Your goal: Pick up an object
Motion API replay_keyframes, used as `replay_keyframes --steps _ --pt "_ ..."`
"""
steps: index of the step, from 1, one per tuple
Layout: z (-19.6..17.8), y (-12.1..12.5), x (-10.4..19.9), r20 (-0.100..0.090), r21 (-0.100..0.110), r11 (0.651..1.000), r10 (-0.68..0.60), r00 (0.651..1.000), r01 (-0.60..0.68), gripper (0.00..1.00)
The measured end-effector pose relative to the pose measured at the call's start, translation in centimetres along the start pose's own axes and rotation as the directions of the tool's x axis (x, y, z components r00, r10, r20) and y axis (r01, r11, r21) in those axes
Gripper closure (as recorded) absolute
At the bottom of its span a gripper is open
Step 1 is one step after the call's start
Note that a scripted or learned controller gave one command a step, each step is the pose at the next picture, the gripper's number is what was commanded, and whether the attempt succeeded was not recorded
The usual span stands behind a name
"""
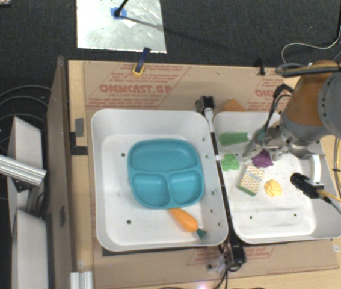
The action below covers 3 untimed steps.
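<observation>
The pincer point(265, 149) hangs low in the right bin point(290, 236), in the bin's upper middle, and whether it is open or closed cannot be told from this slant, nor whether it has hold of anything. Right at its 6 o'clock, touching or very nearly so, lies the purple object point(263, 159), a small lumpy piece on the bin floor. At the pincer's 10 o'clock a green bar point(233, 138) lies flat near the bin's far left corner. At 8 o'clock a small green leafy piece point(229, 162) sits close to the bin's left wall. At 7 o'clock, just below the purple object, is a pale patterned block point(251, 180), tilted, and at 5 o'clock beside it a yellow piece point(273, 188), near but apart from the block. The grey arm point(332, 101) comes in from 2 o'clock. The left bin point(113, 161) adjoins the right one on the worktop point(158, 89) and holds a teal divided plate point(165, 174) with three compartments near its centre. At the plate's 5 o'clock edge a toy carrot point(186, 220) lies on the bin floor, its green top pointing to 4 o'clock.
</observation>
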<state>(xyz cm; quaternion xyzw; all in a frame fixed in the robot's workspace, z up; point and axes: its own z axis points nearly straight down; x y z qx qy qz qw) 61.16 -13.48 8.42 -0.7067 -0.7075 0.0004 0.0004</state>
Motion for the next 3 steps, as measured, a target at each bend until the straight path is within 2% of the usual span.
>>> replay_keyframes --steps 1,2,3 --pt "0.0 -3.9 1.6 0.0 -0.001 1.0 0.001 1.0 -0.001 0.0" --pt "0.0 -5.9 1.4 0.0 0.0 1.0 0.0 1.0 0.0 0.0" --pt "-1.0 -5.8 1.4 -0.001 -0.003 1.0 -0.001 1.0 0.001 1.0"
